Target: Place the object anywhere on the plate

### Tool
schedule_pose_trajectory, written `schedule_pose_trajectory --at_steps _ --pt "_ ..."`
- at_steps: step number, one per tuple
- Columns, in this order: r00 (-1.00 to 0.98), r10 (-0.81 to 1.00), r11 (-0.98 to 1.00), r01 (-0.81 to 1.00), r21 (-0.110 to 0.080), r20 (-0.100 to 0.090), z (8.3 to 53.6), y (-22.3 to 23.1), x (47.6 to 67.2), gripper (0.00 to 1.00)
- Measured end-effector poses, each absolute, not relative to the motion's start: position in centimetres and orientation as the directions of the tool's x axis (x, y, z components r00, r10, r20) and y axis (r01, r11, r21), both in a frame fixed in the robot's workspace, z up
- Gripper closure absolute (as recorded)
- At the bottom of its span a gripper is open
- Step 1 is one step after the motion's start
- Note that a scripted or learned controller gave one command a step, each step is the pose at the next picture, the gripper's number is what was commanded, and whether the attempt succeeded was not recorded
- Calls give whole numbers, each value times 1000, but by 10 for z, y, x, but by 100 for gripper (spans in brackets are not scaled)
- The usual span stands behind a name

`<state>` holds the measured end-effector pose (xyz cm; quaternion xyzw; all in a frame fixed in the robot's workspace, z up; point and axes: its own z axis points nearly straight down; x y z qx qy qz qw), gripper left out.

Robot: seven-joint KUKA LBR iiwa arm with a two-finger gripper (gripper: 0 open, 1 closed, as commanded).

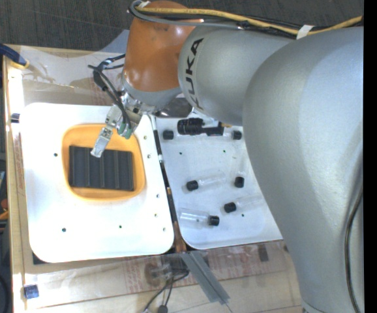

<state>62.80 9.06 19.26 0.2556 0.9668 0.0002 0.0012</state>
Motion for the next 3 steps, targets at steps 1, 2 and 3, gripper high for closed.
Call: schedule_pose_trajectory --at_steps 1,2,3 --pt "-938 347 938 347 -1 2 164 116 636 0" --pt "-950 313 950 313 0 -2 193 81 644 0" --pt "-990 139 990 139 0 -2 211 112 630 0"
